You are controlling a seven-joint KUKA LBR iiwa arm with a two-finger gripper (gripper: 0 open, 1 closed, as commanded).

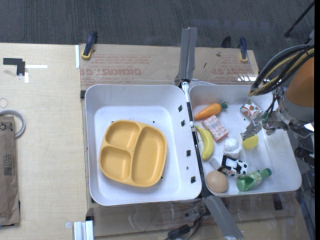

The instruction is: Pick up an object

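Two white bins, cardboard-backed wooden bench

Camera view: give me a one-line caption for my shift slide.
Gripper poised over a lemon in the right bin; yellow divided plate in the left bin.

A small yellow lemon lies in the right bin, beside a white cup.
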